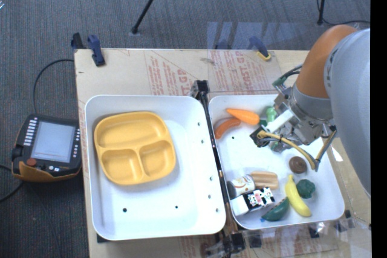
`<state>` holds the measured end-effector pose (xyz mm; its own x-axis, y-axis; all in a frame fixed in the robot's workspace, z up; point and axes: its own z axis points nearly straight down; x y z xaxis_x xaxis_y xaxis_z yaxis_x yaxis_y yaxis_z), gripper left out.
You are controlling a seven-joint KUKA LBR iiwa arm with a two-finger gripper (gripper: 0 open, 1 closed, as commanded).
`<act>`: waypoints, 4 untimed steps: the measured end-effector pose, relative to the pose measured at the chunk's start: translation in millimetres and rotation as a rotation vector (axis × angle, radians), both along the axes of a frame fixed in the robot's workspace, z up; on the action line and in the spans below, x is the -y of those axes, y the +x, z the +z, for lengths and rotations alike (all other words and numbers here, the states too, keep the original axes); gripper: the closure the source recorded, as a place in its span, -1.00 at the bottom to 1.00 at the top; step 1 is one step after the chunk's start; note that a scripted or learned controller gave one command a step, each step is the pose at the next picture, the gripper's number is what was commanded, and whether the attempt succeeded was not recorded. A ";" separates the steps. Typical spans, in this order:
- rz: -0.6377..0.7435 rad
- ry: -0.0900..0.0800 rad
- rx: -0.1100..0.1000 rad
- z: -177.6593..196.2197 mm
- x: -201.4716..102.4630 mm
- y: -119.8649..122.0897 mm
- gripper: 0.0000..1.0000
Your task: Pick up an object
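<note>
Cow-print carton (pixel 259 198) in right bin (pixel 331 181), txt unreadable.

I see tray (pixel 134 147) in left bin (pixel 106 214) | right bin (pixel 329 205): carrot (pixel 243 116) at back, banana (pixel 296 196) and carton (pixel 254 199) in front | pendant (pixel 48 148) left of bench (pixel 157 69)

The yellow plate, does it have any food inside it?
No food: the yellow plate shows three bare compartments. It lies in the left bin. What's beneath the plate is covered.

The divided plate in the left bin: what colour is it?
Yellow; the plate shows plainly in the camera view.
</note>
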<state>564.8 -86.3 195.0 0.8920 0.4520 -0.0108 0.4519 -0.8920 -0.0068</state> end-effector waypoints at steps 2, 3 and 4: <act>-0.097 0.003 -0.005 14.8 2.4 -84.3 1.00; 0.262 0.008 -0.003 -1.6 -8.6 -58.4 1.00; 0.831 0.008 0.006 47.8 46.5 -11.7 1.00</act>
<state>553.1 -132.8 242.8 0.2675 0.9636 -0.0014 0.9635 -0.2675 -0.0069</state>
